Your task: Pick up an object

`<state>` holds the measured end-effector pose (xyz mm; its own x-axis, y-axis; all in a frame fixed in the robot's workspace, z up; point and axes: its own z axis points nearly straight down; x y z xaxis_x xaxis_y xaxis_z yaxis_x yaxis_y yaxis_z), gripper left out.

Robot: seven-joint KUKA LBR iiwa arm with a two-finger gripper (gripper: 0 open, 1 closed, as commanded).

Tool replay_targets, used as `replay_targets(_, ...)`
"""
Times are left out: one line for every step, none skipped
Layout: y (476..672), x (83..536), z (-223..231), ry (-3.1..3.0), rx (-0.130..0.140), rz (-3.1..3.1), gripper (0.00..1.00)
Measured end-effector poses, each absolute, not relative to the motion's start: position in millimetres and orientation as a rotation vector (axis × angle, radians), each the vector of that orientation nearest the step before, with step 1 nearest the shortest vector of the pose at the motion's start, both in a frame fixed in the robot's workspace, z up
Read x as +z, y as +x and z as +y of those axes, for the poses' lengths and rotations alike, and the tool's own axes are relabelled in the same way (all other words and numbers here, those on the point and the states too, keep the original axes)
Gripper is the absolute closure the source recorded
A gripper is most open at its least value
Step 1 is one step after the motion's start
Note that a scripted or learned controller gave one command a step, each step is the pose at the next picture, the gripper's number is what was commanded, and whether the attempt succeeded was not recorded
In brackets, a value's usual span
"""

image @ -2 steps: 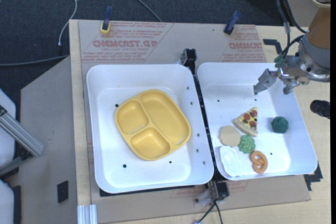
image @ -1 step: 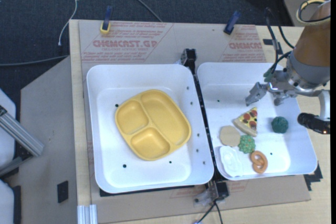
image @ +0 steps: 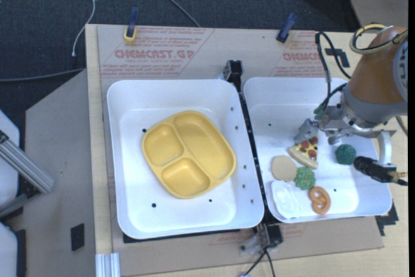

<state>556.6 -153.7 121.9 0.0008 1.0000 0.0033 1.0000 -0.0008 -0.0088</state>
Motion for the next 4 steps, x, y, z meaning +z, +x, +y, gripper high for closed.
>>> replay_targets(559.1,87,-152,-2.219,-0.008,-2.219,0.00)
replay_targets(558.1,97,-153,-2.222,-0.003,-2.222,1.00)
replay_targets(557.0,158,-161,-2.226,-0.005,-2.225,1.00)
replay_targets(553.9,222,-159,-2.224,-0.007,-2.228,1.00)
